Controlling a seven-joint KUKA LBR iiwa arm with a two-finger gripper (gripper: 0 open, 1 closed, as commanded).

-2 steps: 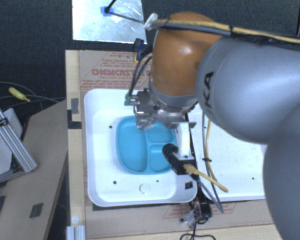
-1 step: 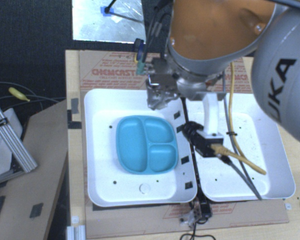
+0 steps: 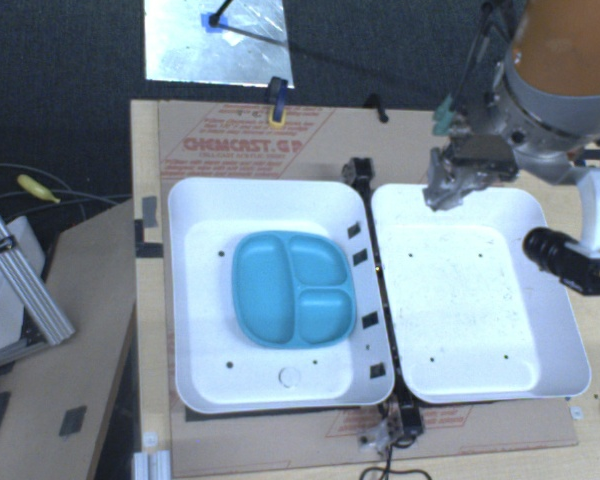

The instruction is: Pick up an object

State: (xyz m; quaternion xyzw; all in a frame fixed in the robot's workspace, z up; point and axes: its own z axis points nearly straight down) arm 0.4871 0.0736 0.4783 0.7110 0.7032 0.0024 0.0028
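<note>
Glare and blur soften the gripper (image 3: 450, 190), which hangs over the far left corner of the right bin (image 3: 480, 368); whether it is open or closed cannot be told from this slanted view, and nothing can be seen held in it. The arm (image 3: 565, 38) above it is cut off by the top and right edges, so just its orange band and grey wrist housing are in frame, with cables trailing along its left side. The task's thing, a blue divided plate (image 3: 292, 290) with three compartments, lies flat in the middle of the left bin (image 3: 205, 228), well apart from the gripper. A small round mark or disc near the left bin's near wall is too faint to identify. Black clips (image 3: 365, 258) run along the seam where the two bins meet. Both bins rest on a cardboard sheet (image 3: 245, 138) printed in red; the large word reads roughly "CHEMCAST GP", while the smaller lines around it are too small to read. Beyond the cardboard, on the dark floor, lies a shiny metal plate (image 3: 215, 28) bearing a bit of blue tape. A black cylindrical part (image 3: 565, 253) juts in over the right bin's right rim.
</note>
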